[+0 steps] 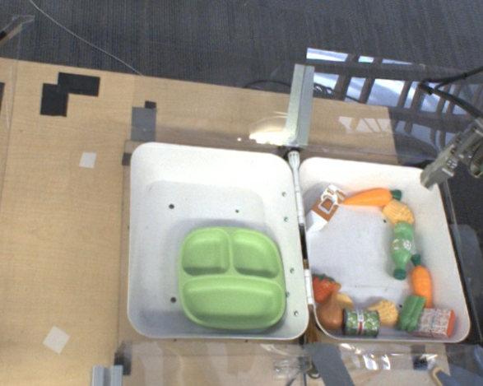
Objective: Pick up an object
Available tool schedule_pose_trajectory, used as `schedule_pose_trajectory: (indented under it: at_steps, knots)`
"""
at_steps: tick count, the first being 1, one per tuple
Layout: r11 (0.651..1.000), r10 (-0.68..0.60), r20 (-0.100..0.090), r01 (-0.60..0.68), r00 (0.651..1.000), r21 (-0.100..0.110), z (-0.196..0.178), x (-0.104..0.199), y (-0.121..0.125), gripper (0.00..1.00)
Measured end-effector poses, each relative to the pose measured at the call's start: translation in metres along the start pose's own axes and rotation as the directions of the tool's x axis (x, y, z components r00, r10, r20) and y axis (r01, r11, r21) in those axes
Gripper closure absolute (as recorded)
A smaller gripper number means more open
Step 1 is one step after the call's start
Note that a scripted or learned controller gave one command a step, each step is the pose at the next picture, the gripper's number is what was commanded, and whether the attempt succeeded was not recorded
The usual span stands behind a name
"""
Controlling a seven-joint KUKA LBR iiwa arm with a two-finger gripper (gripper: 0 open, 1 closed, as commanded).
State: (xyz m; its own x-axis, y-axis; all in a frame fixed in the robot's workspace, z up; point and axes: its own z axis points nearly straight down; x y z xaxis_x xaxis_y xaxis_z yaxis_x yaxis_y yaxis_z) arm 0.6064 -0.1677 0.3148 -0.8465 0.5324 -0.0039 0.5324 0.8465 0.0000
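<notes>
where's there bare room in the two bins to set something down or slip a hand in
Left bin: bare floor behind and left of the green divided plate. Right bin: a bare patch in the middle, ringed by the carrot, green bottle and can. Its right wall and front edge are crowded with toy food. The gripper hovers by its back right corner.

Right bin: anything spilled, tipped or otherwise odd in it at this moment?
Nothing spilled. The toy food in the right bin hugs the walls, leaving its middle bare. The green can lies on its side and the small carton leans in the far corner. The gripper is above the bin's far right corner.
</notes>
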Motion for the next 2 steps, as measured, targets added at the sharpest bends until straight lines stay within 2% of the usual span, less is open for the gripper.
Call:
schedule_pose_trajectory:
  at_steps: [2]
  knots:
    - [1.000, -0.013, 0.025, 0.013, 1.000, -0.009, -0.029, -0.003, 0.006, 1.00]
